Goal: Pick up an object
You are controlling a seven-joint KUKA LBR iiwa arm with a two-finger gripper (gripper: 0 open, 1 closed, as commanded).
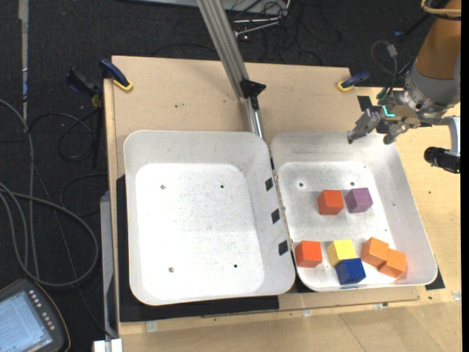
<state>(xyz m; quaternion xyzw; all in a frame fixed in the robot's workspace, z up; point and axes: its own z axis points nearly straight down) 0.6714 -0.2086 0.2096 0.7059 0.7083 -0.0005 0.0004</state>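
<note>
The right bin [315, 169] holds several small blocks. An orange block [330, 202] and a purple block [358, 199] sit side by side near its middle. Along the front lie another orange block [308, 253], a yellow block [341, 251], a blue block [351, 270] and two orange blocks [385, 257] at the right. My gripper [374, 127] hangs over the far right corner of this bin, well above and behind the blocks. Its fingers are spread apart and nothing is between them.
The left bin [146, 160] lies beside the right one, joined by black clips [276, 215]. A slanted metal pole [223, 35] crosses the back of the bench. Clamps [117, 75] sit at the bench's far corners. A pendant screen [22, 321] sits at the bottom left.
</note>
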